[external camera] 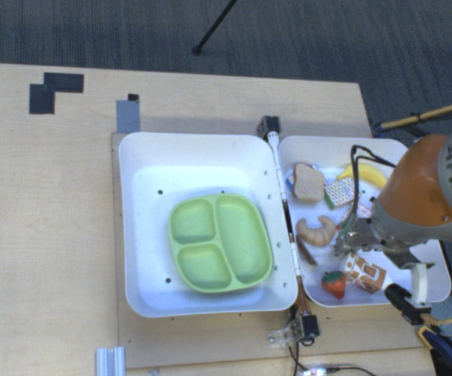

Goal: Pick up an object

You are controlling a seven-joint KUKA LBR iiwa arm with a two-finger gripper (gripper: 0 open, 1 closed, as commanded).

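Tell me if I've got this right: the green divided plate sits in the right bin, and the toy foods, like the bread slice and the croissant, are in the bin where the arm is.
Not quite. The camera view shows the green divided plate in the left bin, not the right. The bread slice and croissant lie in the right bin, where the arm reaches.

Arm (pixel 423 190) runs off the right edge and covers a chunk of the right bin (pixel 437 282). Banana (pixel 364 177) is half hidden behind it, can't make out the fingers.
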